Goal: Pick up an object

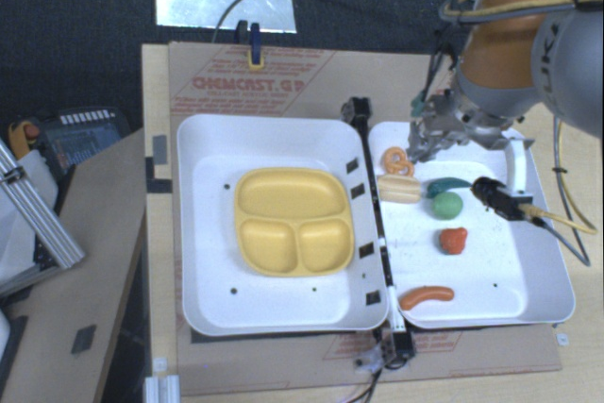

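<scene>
The claw (422,144) hovers over the pretzel (396,160) in the right bin (543,278), upper centre-right; its state cannot be told. Approach step; next, descend.

I count two shallow white plastic bins (203,203) (543,283), one yellow three-compartment tray (293,220), and six toy foods: pretzel (395,160), pale roll (400,191), teal piece (447,185), green ball (447,205), red piece (453,241), orange sausage (427,297).

Bench (156,231) is carrying a cardboard sheet (283,75) w/ red print. Two white bins, left bin (203,222) & right bin (528,283), are sitting on it side by side.
</scene>
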Controlling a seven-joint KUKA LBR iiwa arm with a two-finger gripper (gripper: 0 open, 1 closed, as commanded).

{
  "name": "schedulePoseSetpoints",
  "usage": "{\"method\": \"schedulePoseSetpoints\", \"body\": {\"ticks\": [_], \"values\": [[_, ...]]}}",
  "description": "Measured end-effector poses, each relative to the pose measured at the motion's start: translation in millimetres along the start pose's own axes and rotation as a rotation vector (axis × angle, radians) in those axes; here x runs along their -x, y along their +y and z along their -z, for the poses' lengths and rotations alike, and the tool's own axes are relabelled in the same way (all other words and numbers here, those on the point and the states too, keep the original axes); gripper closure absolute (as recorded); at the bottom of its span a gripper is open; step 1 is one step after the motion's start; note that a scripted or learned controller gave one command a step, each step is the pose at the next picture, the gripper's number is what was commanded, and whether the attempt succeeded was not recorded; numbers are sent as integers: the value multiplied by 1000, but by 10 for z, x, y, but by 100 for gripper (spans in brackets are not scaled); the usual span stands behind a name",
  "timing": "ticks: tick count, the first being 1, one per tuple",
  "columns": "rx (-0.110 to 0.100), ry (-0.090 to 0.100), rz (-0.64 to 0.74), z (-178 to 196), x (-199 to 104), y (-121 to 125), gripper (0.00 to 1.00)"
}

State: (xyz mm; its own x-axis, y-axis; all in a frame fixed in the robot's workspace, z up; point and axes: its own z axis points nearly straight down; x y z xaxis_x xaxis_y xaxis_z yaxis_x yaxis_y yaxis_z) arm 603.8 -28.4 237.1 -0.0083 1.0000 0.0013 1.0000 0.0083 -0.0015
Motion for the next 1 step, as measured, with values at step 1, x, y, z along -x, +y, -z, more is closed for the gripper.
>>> {"method": "schedulePoseSetpoints", "body": {"ticks": [1], "values": [[2,1,1,15,-468,-127,100]]}}
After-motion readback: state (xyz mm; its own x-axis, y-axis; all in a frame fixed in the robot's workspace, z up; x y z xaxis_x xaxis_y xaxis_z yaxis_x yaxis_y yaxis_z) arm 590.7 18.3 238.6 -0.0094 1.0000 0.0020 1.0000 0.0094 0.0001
